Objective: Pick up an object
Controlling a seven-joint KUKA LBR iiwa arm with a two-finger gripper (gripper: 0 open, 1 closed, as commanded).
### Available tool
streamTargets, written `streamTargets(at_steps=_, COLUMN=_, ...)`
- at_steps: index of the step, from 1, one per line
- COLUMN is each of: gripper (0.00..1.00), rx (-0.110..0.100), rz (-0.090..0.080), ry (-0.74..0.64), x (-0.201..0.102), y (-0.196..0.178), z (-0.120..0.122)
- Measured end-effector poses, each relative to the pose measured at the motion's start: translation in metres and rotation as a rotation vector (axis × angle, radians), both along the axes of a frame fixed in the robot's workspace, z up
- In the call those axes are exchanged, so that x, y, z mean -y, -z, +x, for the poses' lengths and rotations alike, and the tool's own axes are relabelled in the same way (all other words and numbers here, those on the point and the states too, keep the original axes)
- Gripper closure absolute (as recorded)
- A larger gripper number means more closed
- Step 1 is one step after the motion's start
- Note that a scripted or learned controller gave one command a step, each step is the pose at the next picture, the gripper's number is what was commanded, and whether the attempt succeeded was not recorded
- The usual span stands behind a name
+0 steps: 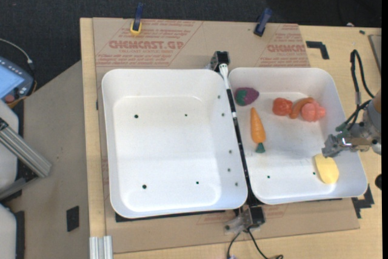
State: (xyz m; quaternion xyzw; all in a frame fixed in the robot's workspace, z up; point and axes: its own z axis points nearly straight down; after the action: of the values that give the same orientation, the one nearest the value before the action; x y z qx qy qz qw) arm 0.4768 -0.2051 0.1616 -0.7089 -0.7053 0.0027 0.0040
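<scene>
Your hand point(334, 145) sits at the right bin's point(291, 191) right wall, just above the yellow piece point(327, 170); its grip state cannot be told. Carrot point(257, 127) lies near the divider.

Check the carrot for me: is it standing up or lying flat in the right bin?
Lying flat. The carrot rests lengthwise on the right bin floor, orange body toward the back, green tip toward the front.

Gripper point(335, 145) enters low from the right edge of the view, over the right rim of the right bin point(339, 94). Metal fingertips point left into the bin, near its front right corner. Wrist body behind is blurred; cables loop above it.
</scene>
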Motion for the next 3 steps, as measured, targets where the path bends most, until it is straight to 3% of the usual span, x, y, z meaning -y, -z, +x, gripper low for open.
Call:
streamTargets(at_steps=1, gripper=1.00, rx=0.015, rz=-0.006, ry=-0.004, x=0.020, y=-0.080, z=0.003)
streamTargets(at_steps=2, gripper=1.00, rx=0.014, rz=-0.003, ry=-0.012, x=-0.055, y=-0.095, z=0.026)
streamTargets(at_steps=3, gripper=1.00, rx=0.007, rz=-0.001, ry=-0.003, x=-0.002, y=-0.057, z=0.001)
